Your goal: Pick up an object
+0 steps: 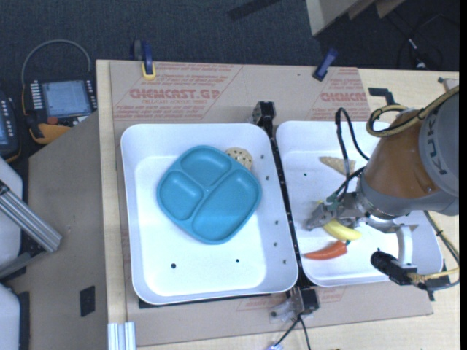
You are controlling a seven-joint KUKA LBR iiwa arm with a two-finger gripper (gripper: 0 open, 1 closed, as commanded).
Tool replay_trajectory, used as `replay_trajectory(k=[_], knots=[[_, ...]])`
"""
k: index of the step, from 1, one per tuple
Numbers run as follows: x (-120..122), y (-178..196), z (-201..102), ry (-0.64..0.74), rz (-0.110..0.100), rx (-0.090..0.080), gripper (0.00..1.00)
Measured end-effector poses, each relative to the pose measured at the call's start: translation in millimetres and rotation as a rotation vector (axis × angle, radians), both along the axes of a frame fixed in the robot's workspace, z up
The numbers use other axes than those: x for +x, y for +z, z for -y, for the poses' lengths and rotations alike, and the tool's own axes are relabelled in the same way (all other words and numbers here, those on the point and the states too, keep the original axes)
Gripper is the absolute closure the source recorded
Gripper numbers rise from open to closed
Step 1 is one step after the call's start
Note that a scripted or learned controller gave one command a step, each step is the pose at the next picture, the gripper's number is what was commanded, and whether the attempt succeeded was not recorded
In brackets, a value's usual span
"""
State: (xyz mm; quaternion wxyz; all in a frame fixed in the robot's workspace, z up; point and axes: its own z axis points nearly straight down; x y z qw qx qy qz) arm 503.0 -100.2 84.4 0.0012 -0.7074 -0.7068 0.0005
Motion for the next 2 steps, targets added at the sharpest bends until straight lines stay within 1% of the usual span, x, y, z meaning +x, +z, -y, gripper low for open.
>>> replay_trajectory(k=[1, 2], knots=[[1, 11, 0, 0.0, 0.004, -0.001, 1.0], [5, 72, -1, 0.002, 0.005, -0.002, 1.0]])
